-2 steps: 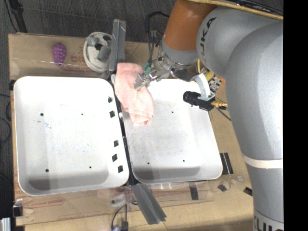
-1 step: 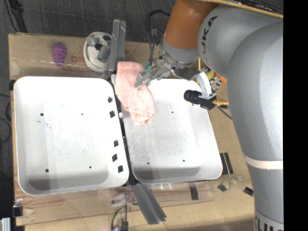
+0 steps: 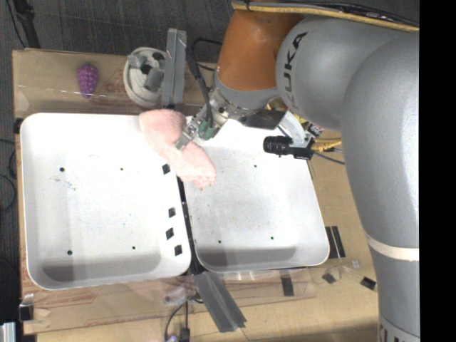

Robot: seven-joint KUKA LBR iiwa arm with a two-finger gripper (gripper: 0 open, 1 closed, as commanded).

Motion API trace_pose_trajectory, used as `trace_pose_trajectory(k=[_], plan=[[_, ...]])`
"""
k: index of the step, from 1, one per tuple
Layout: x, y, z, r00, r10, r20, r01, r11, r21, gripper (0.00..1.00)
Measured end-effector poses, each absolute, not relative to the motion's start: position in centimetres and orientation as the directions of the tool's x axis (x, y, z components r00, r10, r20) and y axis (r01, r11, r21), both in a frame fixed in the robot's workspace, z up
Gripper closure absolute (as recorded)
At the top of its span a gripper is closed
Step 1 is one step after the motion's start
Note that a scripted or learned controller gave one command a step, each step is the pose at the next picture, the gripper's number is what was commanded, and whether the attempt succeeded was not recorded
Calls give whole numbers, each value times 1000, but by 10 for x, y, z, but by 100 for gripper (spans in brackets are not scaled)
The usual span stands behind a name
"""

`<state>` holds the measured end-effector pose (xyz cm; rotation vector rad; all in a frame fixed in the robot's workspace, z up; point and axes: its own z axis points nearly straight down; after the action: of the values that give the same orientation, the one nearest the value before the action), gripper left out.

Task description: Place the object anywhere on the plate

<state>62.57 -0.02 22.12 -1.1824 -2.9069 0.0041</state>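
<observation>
The claw (image 3: 191, 135) sits low on top of the pink soft object (image 3: 197, 164), its tip touching it. From this angle I cannot tell whether it is wide, narrow or gripping. The pink object lies across the seam between the two bins, at their far edge, partly in the left bin's (image 3: 92, 205) far right corner and partly in the right bin's (image 3: 256, 205) far left corner. On the bench beyond the left bin stand a white round fixture (image 3: 144, 73) and, nearer the far left corner, a small purple object (image 3: 87, 79).
</observation>
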Motion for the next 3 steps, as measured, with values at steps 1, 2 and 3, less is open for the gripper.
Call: trace_pose_trajectory(k=[1,2,3], plan=[[599,37,227,-933,361,3,361,933,-2,100],[585,80,220,-1000,-4,4,-4,1000,-1,100],[574,128,223,-1000,-9,4,-9,1000,-2,100]])
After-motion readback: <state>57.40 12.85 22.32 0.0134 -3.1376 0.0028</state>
